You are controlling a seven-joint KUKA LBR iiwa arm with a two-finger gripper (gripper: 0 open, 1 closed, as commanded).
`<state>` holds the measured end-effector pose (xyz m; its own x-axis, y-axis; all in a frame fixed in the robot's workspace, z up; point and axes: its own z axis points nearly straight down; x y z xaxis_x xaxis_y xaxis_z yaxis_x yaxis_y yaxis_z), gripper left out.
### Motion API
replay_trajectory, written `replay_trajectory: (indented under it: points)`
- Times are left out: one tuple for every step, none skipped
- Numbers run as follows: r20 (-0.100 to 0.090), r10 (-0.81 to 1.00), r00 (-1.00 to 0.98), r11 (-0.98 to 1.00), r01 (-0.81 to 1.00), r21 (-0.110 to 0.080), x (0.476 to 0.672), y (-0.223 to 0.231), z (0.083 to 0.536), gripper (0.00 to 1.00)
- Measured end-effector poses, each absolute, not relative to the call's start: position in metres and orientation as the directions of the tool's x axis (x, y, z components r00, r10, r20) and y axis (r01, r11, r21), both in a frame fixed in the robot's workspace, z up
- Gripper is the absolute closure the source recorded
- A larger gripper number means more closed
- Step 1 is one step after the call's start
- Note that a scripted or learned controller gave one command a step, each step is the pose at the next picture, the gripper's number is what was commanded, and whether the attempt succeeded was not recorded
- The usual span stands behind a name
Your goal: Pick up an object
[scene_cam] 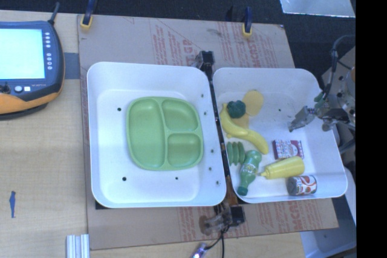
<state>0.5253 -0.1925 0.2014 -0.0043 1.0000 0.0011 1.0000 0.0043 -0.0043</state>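
Observation:
The right bin (275,78) holds several small items: a yellow banana (245,132), a dark green broccoli piece (236,109), a pale yellow round slice (254,101), a green bottle (248,171), a green ribbed pickle (235,151), a yellow mustard bottle (283,168), a small red-and-white packet (287,148) and a can (302,185) lying on its side. My gripper (311,115) hangs over the bin's right side, above and right of the packet, with nothing seen between its fingers.
The left bin (106,187) holds a green divided plate (164,133). A teach pendant (27,63) lies at the far left of the bench. Clamps (247,20) sit along the board's far edge. The arm (341,96) enters from the right.

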Motion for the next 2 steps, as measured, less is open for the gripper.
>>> replay_trajectory:
  points:
    - [0.001, 1.0, -0.007, 0.007, 1.0, -0.007, 0.573, -0.124, 0.121, 0.0]
    - [-0.001, 1.0, -0.006, 0.006, 1.0, -0.003, 0.524, -0.108, 0.092, 0.0]
